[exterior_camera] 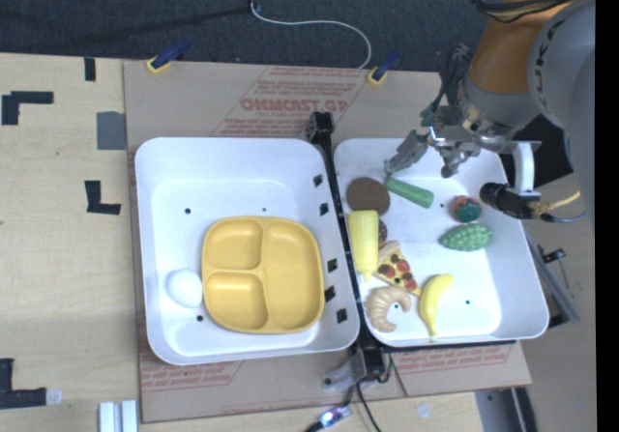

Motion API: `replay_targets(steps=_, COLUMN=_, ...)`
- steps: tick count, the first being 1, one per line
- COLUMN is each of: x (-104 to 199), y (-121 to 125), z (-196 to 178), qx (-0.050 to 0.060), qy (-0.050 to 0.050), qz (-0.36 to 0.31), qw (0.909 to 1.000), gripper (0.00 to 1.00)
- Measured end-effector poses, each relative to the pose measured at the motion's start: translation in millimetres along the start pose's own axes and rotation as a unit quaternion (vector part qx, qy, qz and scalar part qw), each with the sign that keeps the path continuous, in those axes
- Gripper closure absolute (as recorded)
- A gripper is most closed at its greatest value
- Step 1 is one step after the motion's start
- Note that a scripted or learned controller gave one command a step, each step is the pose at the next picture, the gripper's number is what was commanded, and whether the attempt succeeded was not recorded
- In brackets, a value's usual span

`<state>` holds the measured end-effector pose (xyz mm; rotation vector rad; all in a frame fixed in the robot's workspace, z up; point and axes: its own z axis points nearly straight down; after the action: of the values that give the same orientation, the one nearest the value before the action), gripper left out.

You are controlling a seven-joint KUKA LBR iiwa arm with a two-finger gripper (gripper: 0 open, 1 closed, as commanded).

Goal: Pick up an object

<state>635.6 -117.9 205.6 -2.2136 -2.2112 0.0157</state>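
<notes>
Item: green cylinder [410,193], a short toy piece lying flat in the right bin [503,319], judged the likeliest pick because it sits directly beneath the claw [424,158]. No contact between the two can be made out.

Claw: hung over the upper part of the right bin, its two fingers spread apart, nothing seen between them.

Adjacent stock, listed outward from the claw:
- brown disc [368,194], just beside the cylinder's far end, down and to the left of the claw;
- yellow block [363,240], below the disc, against the bin's left wall;
- pizza slice [396,268], croissant [387,305] and banana [434,301], well below the claw, packed close;
- red-and-teal ball [466,209] and knobbly green fruit [465,238], below and to the right.

Left bin [155,169], well away to the claw's left: yellow divided tray [262,274] and white egg [184,287].

Risk, as judged: the cylinder may be rolled aside if one finger is set down on its curved top. The disc may be caught or nudged in the closing, the two lying so close.
</notes>
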Motion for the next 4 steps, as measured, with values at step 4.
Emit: replay_targets(steps=4, x=-3.6, y=5.9, z=121.0, qx=-0.007, qy=-0.002, qz=-0.002, qw=1.0000, gripper=0.00)
